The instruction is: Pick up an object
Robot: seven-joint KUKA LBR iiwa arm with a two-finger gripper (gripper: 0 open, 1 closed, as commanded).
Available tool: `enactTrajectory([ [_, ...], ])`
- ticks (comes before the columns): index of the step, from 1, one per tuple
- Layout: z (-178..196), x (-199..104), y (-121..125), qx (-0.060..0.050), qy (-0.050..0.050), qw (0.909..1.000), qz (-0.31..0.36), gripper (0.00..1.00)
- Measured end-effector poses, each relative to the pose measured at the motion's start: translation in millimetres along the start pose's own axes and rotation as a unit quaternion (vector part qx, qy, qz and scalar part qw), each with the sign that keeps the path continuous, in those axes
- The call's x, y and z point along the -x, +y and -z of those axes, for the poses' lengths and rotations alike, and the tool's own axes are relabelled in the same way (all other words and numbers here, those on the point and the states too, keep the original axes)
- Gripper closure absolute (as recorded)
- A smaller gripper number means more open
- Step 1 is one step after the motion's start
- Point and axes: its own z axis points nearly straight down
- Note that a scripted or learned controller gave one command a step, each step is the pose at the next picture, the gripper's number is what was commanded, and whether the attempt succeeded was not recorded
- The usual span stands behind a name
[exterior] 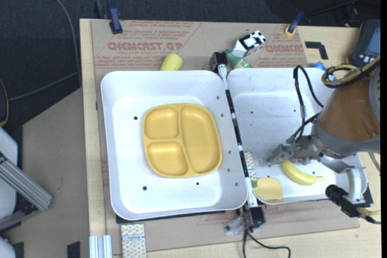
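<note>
A yellow banana [301, 174] lies near the front edge of the right bin [266, 99]. A pale yellow rounded piece [269, 188] sits at that bin's front left corner. My gripper [284, 153] hangs low over the right bin, just above and left of the banana, at the end of the arm with its orange band [347, 115]. Nothing can be seen held in it. A yellow divided plate [181, 139] rests in the middle of the left bin [121, 99].
Behind the bins, a small yellow object [172, 61] and a black-and-white item [251, 41] lie on the bench. Blue clamps [113, 17] grip the back edge. A black cable [300, 90] loops over the right bin beside the arm.
</note>
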Motion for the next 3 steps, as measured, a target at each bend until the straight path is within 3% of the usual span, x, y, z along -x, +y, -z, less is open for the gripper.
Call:
enactTrajectory([
  [1,10.2,-0.1,1.0,0.002,-0.001,1.0,0.0,1.0],
  [2,10.1,-0.1,0.9,0.002,-0.001,1.0,0.0,0.0],
  [3,-11.1,77.2,104.6,0.002,-0.001,1.0,0.001,0.0],
])
